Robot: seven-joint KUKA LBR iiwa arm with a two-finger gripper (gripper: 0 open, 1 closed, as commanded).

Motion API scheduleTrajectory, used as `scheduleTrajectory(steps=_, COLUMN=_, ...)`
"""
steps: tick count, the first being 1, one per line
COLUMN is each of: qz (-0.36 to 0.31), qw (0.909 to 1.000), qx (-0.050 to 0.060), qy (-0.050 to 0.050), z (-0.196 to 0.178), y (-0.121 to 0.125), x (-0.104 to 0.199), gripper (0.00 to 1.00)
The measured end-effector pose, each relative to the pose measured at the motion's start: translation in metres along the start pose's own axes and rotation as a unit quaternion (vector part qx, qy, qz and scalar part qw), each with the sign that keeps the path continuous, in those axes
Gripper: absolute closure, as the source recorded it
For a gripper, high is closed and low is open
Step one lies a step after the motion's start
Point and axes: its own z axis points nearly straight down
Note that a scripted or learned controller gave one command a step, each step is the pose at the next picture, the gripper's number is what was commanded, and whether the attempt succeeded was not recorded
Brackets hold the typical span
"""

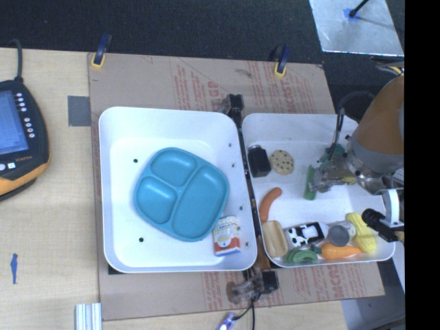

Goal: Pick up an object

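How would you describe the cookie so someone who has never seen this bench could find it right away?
Start at the right-hand white bin and look at its upper left area. Beside the small black block lies the cookie: flat, round and tan with dark specks, unlike the long orange sausage below it.

Arm (381,126) cut off at right edge. Handheld pendant (19,137) cropped at left edge. Gripper (320,179) finger state unreadable. Carton (227,236) label too small.
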Motion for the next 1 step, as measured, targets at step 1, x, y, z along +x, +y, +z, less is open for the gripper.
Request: scheduleTrajectory(steps=1, qz=0.0, qw=1.0, qx=0.0, qy=0.0, z=0.0001, y=-0.0001, x=0.0, gripper=0.0)
